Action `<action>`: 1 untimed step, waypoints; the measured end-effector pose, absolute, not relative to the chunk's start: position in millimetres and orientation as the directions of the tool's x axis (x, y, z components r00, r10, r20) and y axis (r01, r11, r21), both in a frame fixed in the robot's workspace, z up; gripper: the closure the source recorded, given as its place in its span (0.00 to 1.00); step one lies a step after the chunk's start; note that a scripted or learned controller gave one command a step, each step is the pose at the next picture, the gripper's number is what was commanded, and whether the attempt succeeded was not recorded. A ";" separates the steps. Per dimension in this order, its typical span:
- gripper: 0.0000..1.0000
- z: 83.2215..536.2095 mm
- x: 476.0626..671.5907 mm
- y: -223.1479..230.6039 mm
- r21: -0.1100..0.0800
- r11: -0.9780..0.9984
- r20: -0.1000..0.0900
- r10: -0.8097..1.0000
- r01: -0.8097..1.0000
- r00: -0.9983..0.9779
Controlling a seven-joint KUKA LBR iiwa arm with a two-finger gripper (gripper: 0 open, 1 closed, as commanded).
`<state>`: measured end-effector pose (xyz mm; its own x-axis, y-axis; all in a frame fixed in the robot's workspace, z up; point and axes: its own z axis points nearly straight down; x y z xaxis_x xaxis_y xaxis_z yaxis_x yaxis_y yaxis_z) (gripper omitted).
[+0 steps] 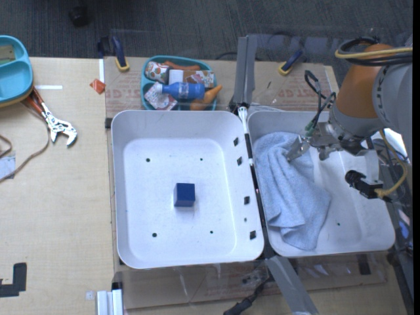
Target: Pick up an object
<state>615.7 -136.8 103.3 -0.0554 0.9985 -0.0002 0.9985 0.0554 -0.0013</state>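
A small blue cube (185, 194) lies near the middle of the left white bin (131, 241). A crumpled pale blue towel (292, 195) covers the left half of the right white bin (357, 238). The arm reaches in from the right, its orange band (359, 90) above the wrist. My gripper (296, 151) is low over the towel's upper edge and seems to touch the cloth. I see nothing lifted from either bin.
A teal dish (178, 84) of assorted small items stands behind the left bin. A wrench (58, 130) and a blue tray (13, 71) lie on the wooden bench at left. Black cables (364, 182) hang from the arm over the right bin.
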 end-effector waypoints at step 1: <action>0.00 92.7 656.8 -151.9 0.001 0.067 -0.002 0.998 0.998 -0.067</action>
